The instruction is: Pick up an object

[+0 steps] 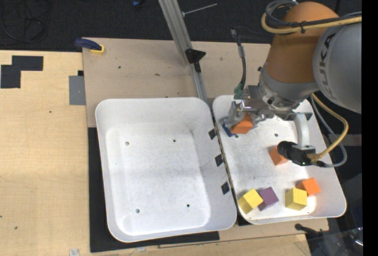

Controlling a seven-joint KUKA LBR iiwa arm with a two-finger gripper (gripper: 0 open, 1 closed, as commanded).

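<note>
Reaching in from the right of the view, the grey arm with its orange band sets the gripper (236, 121) low over the upper left part of the right bin (255, 161), close to the wall it shares with the left bin (153, 160). An orange block (243, 127) sits right at the gripper's tip, partly covered by it. From this slant I cannot tell whether the gripper is apart, together, or clamped on that block, nor whether the block is off the bin floor. A small blue piece (228, 130) shows just left of the block, at the gripper's lower edge.

Below and to the right of the gripper, a second orange block (277, 156) lies on the bin floor, apart from the first. Farther below, near the bin's front wall, a yellow block (251, 199) and a purple block (269, 195) touch each other. To their right, well apart from the gripper, a second yellow block (296, 198) lies just beside a third orange block (311, 186). Above and to the left of the gripper, a slanted aluminium rail (174, 12) rises from the bench (136, 71).
</note>
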